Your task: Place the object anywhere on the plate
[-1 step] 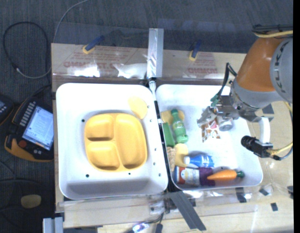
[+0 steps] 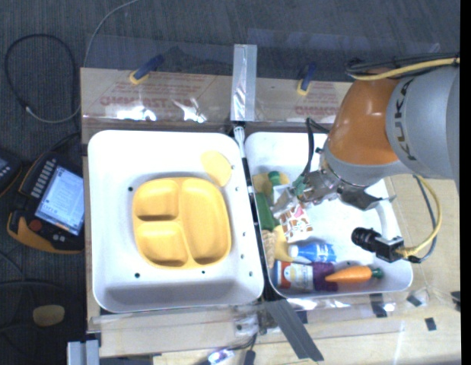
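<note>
A yellow plate [image 2: 180, 221] with three compartments lies in the left bin [image 2: 113, 280]. My gripper [image 2: 305, 189] hangs low over the right bin [image 2: 397, 276], under the orange band of the arm [image 2: 364, 124]. Its tip is at the upper edge of a white packet with red marks [image 2: 296, 217], close to a green-capped item [image 2: 275, 178]. Nothing shows between the fingers. Below lie a blue and white bottle [image 2: 314, 250], a purple bottle with a red cap [image 2: 311, 274] and an orange carrot [image 2: 349, 274].
A small pale yellow disc [image 2: 215, 164] lies in the left bin's far right corner, beside the plate. A dark green stick [image 2: 264, 207] rests along the right bin's left wall. A black cable plug [image 2: 372, 242] and yellow cable [image 2: 429, 234] hang over the right bin's right side.
</note>
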Robot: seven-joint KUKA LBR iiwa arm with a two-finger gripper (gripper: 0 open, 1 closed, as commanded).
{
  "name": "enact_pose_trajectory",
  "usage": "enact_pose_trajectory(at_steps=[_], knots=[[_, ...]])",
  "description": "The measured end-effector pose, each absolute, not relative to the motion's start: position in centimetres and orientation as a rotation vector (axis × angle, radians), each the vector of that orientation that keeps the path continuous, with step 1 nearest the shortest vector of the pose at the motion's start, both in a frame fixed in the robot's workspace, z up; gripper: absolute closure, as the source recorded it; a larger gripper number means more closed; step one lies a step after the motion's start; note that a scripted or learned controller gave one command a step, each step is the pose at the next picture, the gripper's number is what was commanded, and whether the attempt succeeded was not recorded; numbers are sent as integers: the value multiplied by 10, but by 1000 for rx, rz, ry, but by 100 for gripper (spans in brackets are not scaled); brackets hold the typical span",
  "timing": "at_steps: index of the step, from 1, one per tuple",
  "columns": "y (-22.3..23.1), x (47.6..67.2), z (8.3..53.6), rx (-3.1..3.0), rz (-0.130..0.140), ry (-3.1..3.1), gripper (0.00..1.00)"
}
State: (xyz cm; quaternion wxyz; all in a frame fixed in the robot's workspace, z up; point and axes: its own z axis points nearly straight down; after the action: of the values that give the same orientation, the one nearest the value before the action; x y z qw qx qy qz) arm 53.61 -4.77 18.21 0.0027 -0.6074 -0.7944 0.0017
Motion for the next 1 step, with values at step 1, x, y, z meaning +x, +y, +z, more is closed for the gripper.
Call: enact_pose_trajectory(at_steps=[1], knots=[[26,538,181,-2083,7,-2347,100]])
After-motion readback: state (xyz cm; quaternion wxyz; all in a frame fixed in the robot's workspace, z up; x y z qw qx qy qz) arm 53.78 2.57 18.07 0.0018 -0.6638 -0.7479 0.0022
